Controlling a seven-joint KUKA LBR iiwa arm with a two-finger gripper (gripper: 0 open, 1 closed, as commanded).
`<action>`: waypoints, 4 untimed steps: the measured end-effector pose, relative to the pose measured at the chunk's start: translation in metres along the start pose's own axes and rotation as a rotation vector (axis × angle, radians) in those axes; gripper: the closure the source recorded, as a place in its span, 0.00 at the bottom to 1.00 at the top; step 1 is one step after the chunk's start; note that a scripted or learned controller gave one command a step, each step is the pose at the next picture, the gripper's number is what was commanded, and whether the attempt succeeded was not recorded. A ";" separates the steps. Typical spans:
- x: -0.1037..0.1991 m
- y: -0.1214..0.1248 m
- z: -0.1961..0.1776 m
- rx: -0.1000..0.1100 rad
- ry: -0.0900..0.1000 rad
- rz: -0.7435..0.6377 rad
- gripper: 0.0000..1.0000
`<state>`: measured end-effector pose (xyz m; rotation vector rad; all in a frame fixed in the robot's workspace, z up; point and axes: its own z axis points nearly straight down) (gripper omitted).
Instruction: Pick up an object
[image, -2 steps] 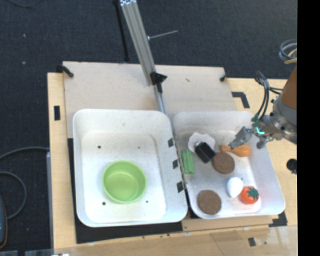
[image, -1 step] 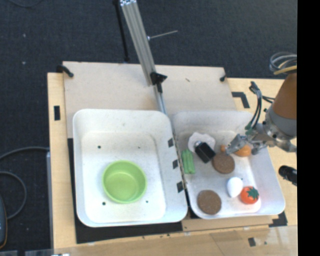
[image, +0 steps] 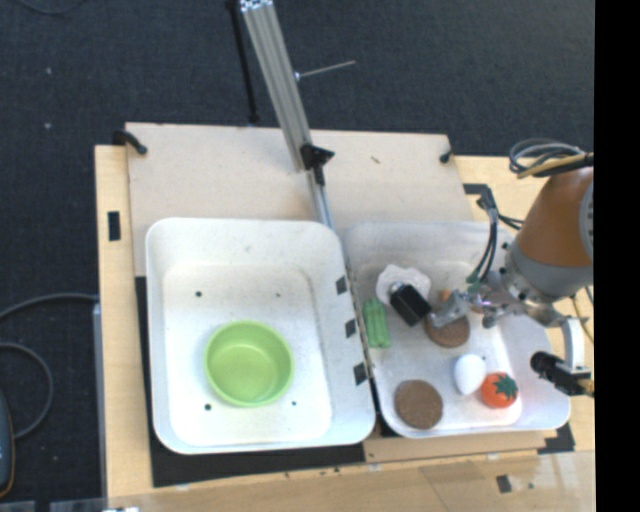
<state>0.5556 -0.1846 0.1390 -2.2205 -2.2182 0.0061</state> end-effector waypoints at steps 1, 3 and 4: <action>-0.001 0.001 0.038 -0.006 -0.001 0.001 0.00; -0.006 -0.006 -0.032 -0.012 -0.002 0.003 1.00; -0.001 -0.012 -0.082 -0.008 -0.001 -0.004 1.00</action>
